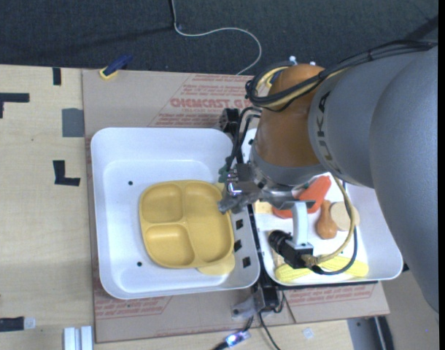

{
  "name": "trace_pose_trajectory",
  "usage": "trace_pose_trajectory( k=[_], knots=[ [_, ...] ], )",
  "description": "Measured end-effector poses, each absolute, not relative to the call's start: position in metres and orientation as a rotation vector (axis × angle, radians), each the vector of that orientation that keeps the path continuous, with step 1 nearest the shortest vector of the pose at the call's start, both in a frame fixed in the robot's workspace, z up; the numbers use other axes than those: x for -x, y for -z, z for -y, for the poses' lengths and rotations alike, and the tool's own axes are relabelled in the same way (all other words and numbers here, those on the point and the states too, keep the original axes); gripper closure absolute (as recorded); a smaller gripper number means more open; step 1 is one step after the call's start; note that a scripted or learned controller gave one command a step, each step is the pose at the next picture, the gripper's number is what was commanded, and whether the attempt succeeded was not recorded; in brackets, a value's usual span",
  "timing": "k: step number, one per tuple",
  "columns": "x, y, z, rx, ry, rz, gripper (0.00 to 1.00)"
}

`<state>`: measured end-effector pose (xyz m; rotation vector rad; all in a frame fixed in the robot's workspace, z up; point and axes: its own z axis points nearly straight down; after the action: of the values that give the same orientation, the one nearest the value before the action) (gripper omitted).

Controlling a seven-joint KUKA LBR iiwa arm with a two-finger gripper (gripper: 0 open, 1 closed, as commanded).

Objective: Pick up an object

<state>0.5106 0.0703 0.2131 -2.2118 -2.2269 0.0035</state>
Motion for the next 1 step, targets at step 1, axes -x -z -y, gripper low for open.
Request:
trace_pose_trajectory(
  k=[1],
  knots=[
    [-0.5040,-0.2156,-0.0803,2.216,-0.004,2.223,1.00]
  ],
)
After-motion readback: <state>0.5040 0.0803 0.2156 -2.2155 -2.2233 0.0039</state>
